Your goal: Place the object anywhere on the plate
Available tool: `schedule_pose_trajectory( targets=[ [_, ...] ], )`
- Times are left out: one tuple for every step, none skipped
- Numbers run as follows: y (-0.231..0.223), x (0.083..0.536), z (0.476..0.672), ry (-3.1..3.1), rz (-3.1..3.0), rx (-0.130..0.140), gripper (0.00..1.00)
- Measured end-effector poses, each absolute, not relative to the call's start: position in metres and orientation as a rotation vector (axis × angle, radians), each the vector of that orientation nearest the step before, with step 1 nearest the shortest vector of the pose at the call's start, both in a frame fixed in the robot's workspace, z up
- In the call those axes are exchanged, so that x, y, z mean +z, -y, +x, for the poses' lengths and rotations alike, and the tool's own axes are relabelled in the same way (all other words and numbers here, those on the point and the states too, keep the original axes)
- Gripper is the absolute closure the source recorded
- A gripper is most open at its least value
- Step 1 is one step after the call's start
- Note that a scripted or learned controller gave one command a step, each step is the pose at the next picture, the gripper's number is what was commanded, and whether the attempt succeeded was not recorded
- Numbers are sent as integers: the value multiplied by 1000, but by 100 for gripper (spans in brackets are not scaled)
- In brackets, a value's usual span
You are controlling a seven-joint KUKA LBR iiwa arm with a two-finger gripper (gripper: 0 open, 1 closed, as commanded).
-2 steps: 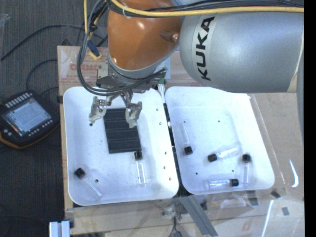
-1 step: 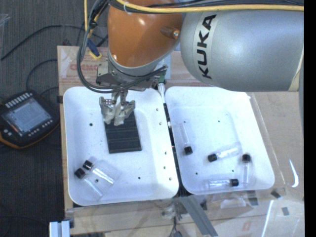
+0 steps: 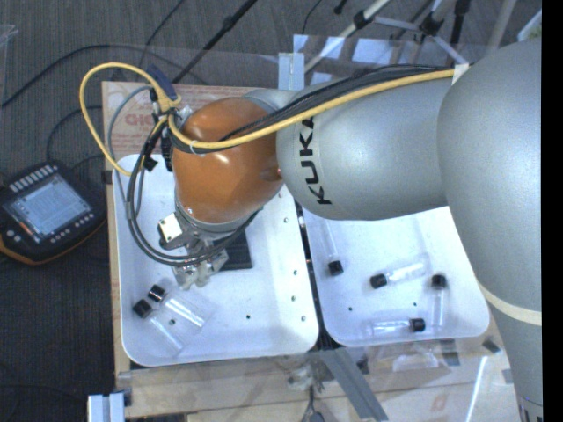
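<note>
Arm low over the left bin [image 3: 264, 323], jaws [image 3: 195, 271] just above its floor.

Whether the jaws are released or clenched, I cannot tell. Two clear, black-capped vials [image 3: 167, 310] lie just below them in the left bin; what seems a dark plate [image 3: 236, 255] sits beside.

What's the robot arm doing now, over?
Gripper low over left bin. Capped vials lie just below it. Grip unclear. Arm hides much of the bins.
</note>
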State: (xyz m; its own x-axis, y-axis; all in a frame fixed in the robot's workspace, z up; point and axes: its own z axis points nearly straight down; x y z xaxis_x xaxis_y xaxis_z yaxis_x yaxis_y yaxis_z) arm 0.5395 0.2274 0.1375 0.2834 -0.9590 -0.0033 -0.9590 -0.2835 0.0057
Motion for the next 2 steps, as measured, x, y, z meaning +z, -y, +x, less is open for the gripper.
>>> schedule_pose_trajectory(
  targets=[
    [-235,271,553,1933,2480,-10,100],
    [-234,277,618,1684,2655,-12,100]
  ],
)
